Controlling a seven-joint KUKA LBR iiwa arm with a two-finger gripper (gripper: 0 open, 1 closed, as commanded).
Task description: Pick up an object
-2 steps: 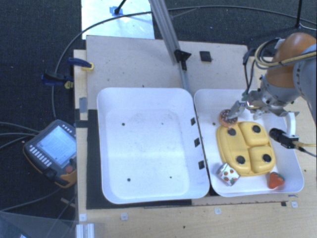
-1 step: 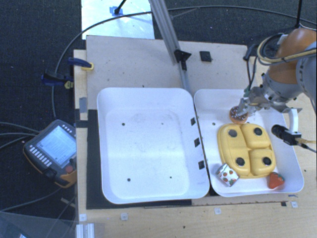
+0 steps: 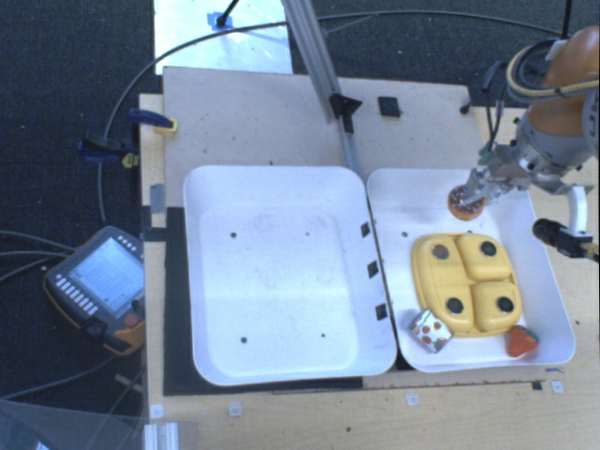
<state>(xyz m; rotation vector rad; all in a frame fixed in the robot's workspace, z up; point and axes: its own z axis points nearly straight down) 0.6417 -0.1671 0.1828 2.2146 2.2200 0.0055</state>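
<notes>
The right bin (image 3: 394, 195) holds several things. A small round brown-and-orange object (image 3: 463, 204), like a doughnut, lies near its far edge. A large yellow block (image 3: 466, 282) with four studs fills the middle. A white patterned cube (image 3: 430, 331) and a red strawberry-like piece (image 3: 521, 342) lie at the near edge. My gripper (image 3: 480, 187) reaches in from the right and sits right at the top of the round object, partly covering it. Whether it touches that object cannot be made out.
The left bin (image 3: 202, 251) sits beside the right one, joined by black clips (image 3: 372, 268) along the shared rim. A slanted metal pole (image 3: 314, 45) crosses the back of the bench. A teach pendant (image 3: 98, 284) and cables lie left of the bench.
</notes>
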